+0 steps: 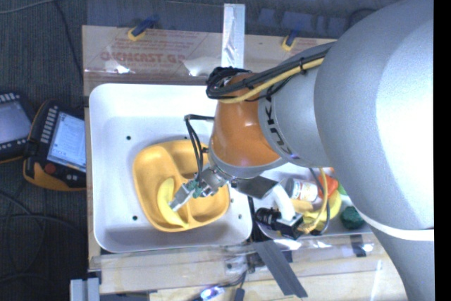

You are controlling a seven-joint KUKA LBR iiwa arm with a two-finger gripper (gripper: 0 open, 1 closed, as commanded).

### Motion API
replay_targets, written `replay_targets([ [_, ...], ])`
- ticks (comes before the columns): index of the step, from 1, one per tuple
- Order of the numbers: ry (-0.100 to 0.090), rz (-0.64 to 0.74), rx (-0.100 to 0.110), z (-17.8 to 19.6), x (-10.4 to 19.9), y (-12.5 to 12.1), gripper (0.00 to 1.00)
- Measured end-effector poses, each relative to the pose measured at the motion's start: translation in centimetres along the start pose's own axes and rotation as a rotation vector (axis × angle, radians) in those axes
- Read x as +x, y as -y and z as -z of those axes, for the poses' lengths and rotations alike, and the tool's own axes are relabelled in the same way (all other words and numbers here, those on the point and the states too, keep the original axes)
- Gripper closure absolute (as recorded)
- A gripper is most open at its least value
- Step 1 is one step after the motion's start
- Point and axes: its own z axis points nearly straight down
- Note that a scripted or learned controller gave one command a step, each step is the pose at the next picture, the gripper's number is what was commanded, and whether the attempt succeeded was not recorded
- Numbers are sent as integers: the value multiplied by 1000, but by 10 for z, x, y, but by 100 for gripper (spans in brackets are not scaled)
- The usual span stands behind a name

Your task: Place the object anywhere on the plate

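A yellow banana (166, 195) lies on the yellow plate (151, 169), on the plate's inner floor toward its near rim, curving from the plate's middle down to that rim. The claw (189, 190) sits just beside the banana's right side, low over the plate, its small greenish-grey fingers (194, 187) pointing toward the fruit; whether they are apart, together or clamped on the banana cannot be told at this size. The plate is a deep, rounded-square dish resting in the left white bin (106, 151), nearer the bin's front right corner than its back wall. Above the claw rises the arm's orange band (236, 134), overhanging the plate's right edge, with black and yellow cables (232, 81) looping over its top, and the bulky grey arm body (380, 123) spreads away from the plate to the right. Past the plate's right rim, in the neighbouring bin (331, 240), lie several small things partly hidden under the arm: a white bottle-like thing (304, 189), some yellow and orange pieces, and a green piece (352, 217) farthest from the plate. Behind the plate's bin the surface carries a brown board (155, 53) held by yellow clamps (143, 27). Well to the plate's left, off the surface on the dark carpet, rests a handheld control pendant (60, 148) with a lit screen.
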Motion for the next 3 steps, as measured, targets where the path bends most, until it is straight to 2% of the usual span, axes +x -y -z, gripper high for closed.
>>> replay_targets([
  [1,3,59,-2,53,-41,4,0],
  [2,2,140,-3,110,-29,23,0],
  [3,2,141,-2,118,-28,22,100],
])
